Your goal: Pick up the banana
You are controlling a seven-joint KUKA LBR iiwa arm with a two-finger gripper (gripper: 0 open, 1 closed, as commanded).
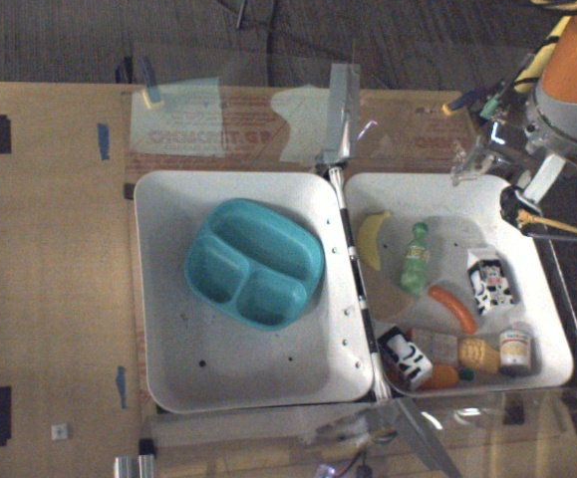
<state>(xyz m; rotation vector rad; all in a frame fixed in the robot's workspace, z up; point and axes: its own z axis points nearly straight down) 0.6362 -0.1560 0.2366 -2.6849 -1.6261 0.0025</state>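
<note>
Left bin point(168, 366): at nine o'clock from the bench centre, this white bin carries a teal divided plate point(255, 263), tilted a little, near its middle.
Divider: both bins meet along a seam running twelve to six o'clock.
Banana point(370, 239): yellow, curved, lying flat in the right bin point(557, 361) just beside the seam, at about ten o'clock within that bin; nothing touches it.
Green bottle point(415, 259): lies at three o'clock from the banana, close but apart.
Other clutter: an orange carrot-like piece point(453, 309), a black-and-white carton point(489, 284), and small items along the bin's six o'clock edge.
Arm point(567, 78): at two o'clock of the right bin, over its far corner, well apart from the banana.
Gripper point(492, 162): I cannot tell how it stands; glare and cables blur it.
Progress: by my reading, nothing is done yet; approach, descent, grasp and lift all remain.
Next move: likely a reach toward nine o'clock, avoiding the bottle.
</note>
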